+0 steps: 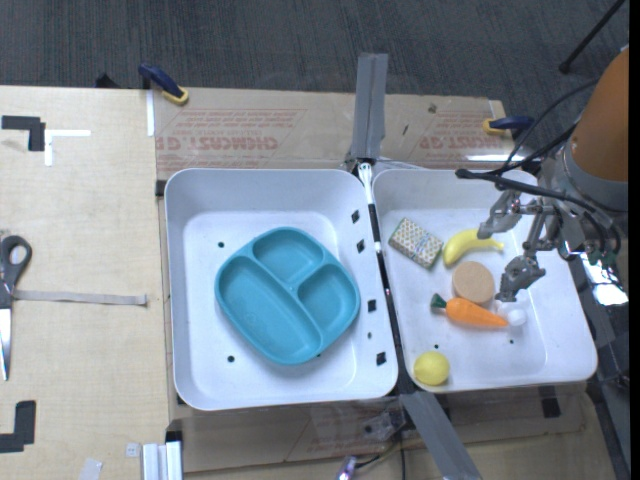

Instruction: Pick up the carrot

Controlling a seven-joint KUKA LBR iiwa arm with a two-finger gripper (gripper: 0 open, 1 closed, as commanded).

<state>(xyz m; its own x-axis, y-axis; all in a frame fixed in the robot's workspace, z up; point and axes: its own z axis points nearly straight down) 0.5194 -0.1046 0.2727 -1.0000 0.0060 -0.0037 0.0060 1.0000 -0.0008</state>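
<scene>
The orange carrot lies flat in the right bin, just under a round tan cookie and near a yellow banana and a lemon. The pincer hangs over the bin just right of the carrot, its two fingers apart with nothing between them. A blue plate sits in the left bin.

This is a robotics lab test bench. A plywood bench carries black tape marks, scissors and clamps, all far left of the jaws, with two white bins holding toy food and a blue plate beneath them.
</scene>
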